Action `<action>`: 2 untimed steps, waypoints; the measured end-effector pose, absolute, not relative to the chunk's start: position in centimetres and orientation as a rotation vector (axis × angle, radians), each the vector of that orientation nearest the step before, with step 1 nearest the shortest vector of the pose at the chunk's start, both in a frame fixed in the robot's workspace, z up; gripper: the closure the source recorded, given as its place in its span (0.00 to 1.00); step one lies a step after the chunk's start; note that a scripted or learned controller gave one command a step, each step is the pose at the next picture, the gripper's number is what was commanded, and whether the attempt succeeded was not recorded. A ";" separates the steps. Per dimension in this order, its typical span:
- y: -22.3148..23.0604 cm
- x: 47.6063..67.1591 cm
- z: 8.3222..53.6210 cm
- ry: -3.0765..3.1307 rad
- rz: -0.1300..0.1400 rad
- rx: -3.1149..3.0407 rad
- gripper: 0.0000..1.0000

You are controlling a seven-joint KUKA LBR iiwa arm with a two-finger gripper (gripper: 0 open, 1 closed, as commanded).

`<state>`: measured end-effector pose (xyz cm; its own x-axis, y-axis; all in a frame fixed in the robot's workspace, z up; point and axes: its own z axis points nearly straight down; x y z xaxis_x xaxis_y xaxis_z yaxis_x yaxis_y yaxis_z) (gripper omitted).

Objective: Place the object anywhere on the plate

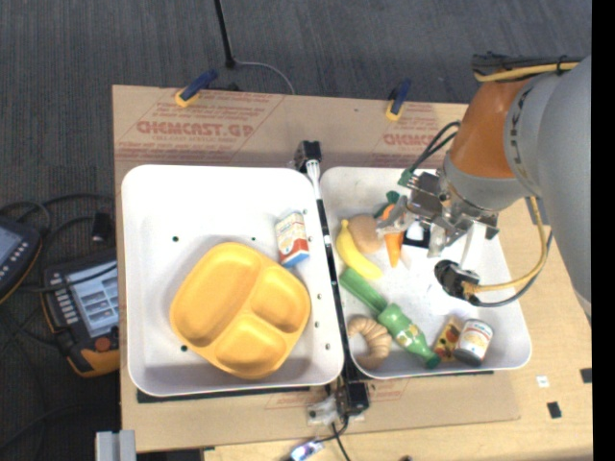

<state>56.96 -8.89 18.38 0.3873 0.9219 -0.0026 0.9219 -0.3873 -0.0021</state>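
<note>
Reaching in from the right, arm point(509, 133) bent down over right bin point(500, 353), gripper point(408, 230) lowered, orange carrot point(394, 245) seemingly pinched between fingers, yellow plate point(240, 307) seated in left bin point(154, 219).

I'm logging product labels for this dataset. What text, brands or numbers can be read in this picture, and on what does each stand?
"CIGNCAST.GP" or similar, red print, blurred, on the cardboard sheet under the bins, left part.
Red print on the same sheet's right part, near the arm: too cut off to read.
Small carton by the yellow plate: label too small.
Small can: label too small.
Green bottle: label too small.
</note>
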 end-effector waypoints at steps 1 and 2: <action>-8.9 57.0 18.4 -1.738 0.005 -2.617 0.00; -7.3 52.1 18.5 -1.880 0.001 -2.516 0.00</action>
